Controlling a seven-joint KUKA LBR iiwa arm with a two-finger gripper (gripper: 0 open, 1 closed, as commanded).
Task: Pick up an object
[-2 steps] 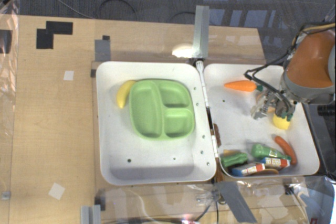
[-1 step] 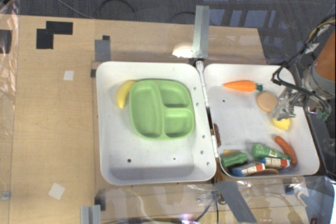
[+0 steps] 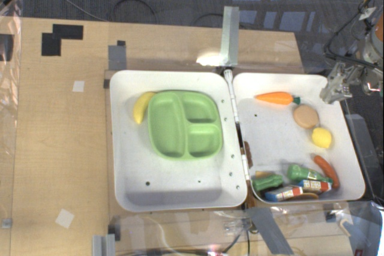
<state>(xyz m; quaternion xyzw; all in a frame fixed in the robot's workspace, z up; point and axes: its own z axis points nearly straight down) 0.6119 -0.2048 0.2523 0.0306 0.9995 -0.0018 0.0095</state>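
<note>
End effector [image 3: 336, 86] sits over right bin's [image 3: 273, 135] upper-right rim; can't tell its opening, nothing visibly held. Nearest pick: carrot [image 3: 275, 98], just left, long axis running left-right.

A: How many bins sit on the counter?
B: Two: a left bin [image 3: 126, 189] and a right bin [image 3: 270, 129].
A: And inside?
B: One green divided plate [image 3: 183, 124], one banana [image 3: 141, 107], one carrot [image 3: 274, 98], one lemon [image 3: 321, 138], one tan round piece [image 3: 306, 116], one sausage [image 3: 326, 169], and two bottles at the right bin's six o'clock: a green bottle [image 3: 307, 174] and a red bottle [image 3: 293, 193].
</note>
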